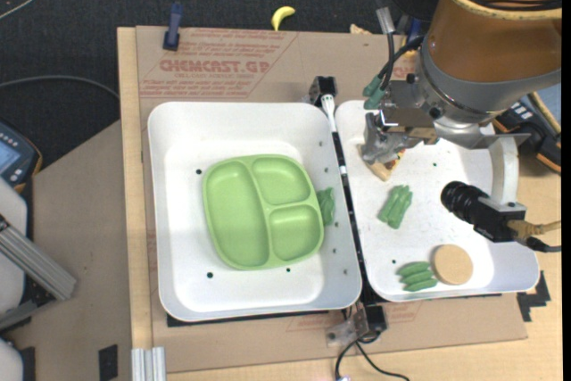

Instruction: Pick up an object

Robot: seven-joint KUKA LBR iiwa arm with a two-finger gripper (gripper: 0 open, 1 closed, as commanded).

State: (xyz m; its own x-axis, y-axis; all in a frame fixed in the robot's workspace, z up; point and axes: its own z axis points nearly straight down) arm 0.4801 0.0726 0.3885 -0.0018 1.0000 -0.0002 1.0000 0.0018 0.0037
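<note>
1. gripper [385, 149] is low over the right bin [500, 274], in its upper-left corner as the camera sees it.
2. Spread or pressed together: can't tell, the wrist blocks the view.
3. tan piece [385, 169] sits right at its tip, possibly touching. No grasp is visible.
4. Same bin: green pod [394, 205] mid-bin, green beans [416, 274] beside a tan disc [452, 264].
5. left bin [178, 156] holds a green divided plate [263, 211].

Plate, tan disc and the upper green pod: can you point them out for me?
Plate [262, 212]: camera view, its middle, near where the dividers meet.
Tan disc [453, 264]: camera view, centre of its top face.
Upper green pod [394, 206]: camera view, middle of its body.
</note>
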